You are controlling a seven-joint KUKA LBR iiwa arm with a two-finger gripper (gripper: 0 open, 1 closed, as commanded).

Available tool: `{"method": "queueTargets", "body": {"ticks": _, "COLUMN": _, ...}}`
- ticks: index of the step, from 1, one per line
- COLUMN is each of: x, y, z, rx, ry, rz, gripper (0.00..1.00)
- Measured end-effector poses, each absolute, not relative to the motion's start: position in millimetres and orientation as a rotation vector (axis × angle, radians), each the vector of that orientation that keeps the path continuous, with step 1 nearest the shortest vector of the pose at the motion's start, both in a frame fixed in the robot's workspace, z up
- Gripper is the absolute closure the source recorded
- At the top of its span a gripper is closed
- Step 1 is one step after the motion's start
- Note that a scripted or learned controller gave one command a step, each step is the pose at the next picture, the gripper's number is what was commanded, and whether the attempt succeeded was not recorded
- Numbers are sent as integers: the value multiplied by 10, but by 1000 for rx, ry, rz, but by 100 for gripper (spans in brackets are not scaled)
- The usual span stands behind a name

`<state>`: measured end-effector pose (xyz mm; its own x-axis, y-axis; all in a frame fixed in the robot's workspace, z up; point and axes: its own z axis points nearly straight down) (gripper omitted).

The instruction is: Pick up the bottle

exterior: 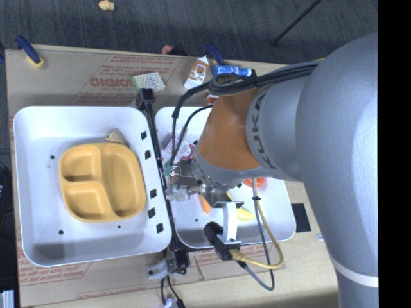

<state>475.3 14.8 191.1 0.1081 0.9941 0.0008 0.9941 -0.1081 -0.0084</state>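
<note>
The grey arm (pixel 321 140) with its orange band (pixel 231 130) reaches down into the right bin (pixel 282 226); the pincer (pixel 192 188) hangs there, and its opening cannot be told. No bottle can be made out beneath it. The left bin (pixel 32 172) holds a yellow divided tray (pixel 101 181). Both bins rest on cardboard (pixel 96 76), with dark carpet (pixel 192 11) beyond.
</note>
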Motion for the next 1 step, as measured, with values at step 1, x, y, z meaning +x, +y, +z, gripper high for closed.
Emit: {"method": "queueTargets", "body": {"ticks": 1, "x": 4759, "y": -779, "z": 1915, "rx": -2264, "ry": -2175, "rz": 3, "gripper": 100}}
